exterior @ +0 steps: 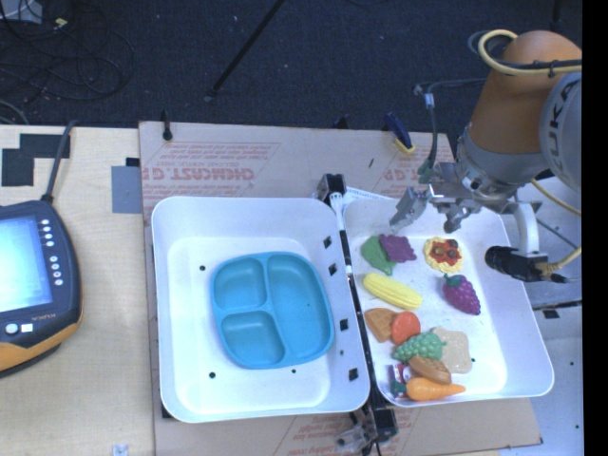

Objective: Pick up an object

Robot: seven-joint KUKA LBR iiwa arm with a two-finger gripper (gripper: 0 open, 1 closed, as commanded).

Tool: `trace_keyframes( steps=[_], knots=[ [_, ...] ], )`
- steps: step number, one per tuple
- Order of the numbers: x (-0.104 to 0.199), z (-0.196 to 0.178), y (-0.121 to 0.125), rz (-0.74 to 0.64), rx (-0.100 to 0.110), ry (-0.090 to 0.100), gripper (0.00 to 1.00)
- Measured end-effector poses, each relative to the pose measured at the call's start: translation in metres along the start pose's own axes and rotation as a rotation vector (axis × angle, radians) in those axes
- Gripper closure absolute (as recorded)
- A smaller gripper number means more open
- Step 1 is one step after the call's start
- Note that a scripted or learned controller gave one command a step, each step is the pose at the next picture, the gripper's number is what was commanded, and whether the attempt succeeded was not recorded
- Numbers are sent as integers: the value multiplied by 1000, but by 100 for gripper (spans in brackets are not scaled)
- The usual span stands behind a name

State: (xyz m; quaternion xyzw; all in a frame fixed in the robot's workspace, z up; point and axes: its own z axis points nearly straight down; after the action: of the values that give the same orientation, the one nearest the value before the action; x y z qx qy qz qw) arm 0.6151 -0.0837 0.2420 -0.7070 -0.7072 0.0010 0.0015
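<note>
The arm (532,93) runs off the right edge; handheld screen (28,274) cut off left.

Grey arm (560,131) with orange band, yellow cable loop, metal gripper (429,213).

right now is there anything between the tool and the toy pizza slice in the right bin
Nothing visible does. The tool hangs open above the far end of the right bin, and the pizza slice lies just in front of it on bare bin floor. The purple eggplant and the grapes lie off to the sides.
</note>
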Motion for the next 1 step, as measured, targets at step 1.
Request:
trace_keyframes(
  steps=[1],
  knots=[
    [-32,78,25,2,6,-1,0]
  ],
)
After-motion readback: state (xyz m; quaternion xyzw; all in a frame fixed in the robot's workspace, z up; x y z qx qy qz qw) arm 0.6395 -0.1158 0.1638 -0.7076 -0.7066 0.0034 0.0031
